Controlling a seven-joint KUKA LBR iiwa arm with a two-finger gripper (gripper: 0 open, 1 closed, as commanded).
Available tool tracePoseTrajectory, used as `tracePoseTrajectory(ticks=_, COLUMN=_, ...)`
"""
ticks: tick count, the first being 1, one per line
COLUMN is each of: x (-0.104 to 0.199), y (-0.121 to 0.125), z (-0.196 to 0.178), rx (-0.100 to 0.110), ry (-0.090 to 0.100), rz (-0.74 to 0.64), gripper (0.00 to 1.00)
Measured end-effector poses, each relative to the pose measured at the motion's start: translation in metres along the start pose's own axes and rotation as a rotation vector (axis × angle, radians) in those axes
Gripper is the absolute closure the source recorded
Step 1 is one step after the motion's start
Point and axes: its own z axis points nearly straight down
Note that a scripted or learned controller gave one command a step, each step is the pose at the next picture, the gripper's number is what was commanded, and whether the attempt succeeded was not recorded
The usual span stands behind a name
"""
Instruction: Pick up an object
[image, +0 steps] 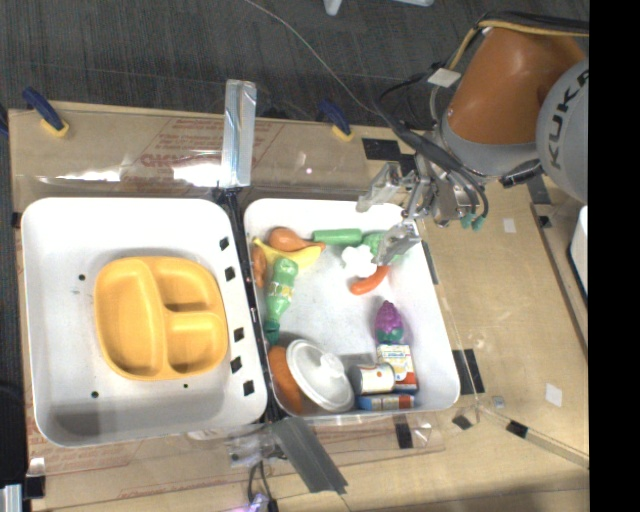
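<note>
The gripper (400, 222) hangs over the right bin's (440, 320) far right corner; its metal fingers blur against the rim, so their spread cannot be told. Just below it lies an orange carrot (367, 281); a green cucumber (336, 237) lies just to its left, half hidden.

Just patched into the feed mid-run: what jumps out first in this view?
The big yellow divided tray sits alone in the left bin. The right bin is crowded with small toy foods and packets, among them a purple piece and a round white lid near the front. The grey arm with its orange band reaches in from the right, its claw over that bin's far edge.
</note>
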Motion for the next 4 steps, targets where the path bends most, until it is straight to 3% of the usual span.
tracePoseTrajectory(ticks=1, x=0.099, y=-0.029, z=0.111, rx=-0.004, ry=0.009, rz=0.097, gripper=0.0)
tracePoseTrajectory(ticks=2, x=0.071, y=-0.047, z=0.18, rx=-0.002, ry=0.0, rz=0.225, gripper=0.0)
tracePoseTrajectory(ticks=3, x=0.062, y=0.001, z=0.181, rx=-0.004, ry=0.004, rz=0.449, gripper=0.0)
tracePoseTrajectory(ticks=4, x=0.006, y=-0.002, z=0.139, rx=-0.001, ry=-0.002, rz=0.263, gripper=0.0)
